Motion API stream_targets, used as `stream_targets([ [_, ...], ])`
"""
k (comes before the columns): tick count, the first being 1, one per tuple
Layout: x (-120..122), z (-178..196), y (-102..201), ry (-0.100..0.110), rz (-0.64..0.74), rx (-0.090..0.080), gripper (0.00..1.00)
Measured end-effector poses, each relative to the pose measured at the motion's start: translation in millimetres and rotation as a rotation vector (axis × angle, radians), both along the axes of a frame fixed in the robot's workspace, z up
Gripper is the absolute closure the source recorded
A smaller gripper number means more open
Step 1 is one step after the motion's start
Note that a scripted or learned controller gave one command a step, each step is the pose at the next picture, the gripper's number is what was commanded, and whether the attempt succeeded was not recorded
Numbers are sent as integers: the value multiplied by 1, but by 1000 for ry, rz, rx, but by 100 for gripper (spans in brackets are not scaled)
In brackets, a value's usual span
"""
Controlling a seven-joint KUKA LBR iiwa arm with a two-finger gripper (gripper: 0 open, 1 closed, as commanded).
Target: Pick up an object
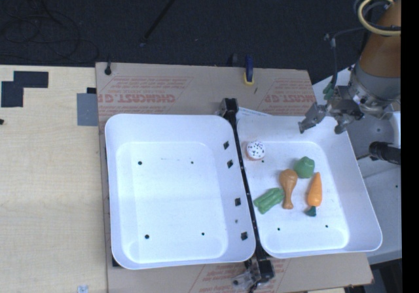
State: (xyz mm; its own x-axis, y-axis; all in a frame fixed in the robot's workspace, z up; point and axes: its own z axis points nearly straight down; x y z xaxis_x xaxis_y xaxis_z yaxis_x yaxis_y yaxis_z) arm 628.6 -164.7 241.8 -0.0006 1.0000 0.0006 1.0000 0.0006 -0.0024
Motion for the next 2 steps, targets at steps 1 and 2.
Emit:
stream_targets([
  [1, -61, -87, -15, 6, -2, 2, 0],
  [2, -36, -157, 57, 2, 3, 1, 0],
])
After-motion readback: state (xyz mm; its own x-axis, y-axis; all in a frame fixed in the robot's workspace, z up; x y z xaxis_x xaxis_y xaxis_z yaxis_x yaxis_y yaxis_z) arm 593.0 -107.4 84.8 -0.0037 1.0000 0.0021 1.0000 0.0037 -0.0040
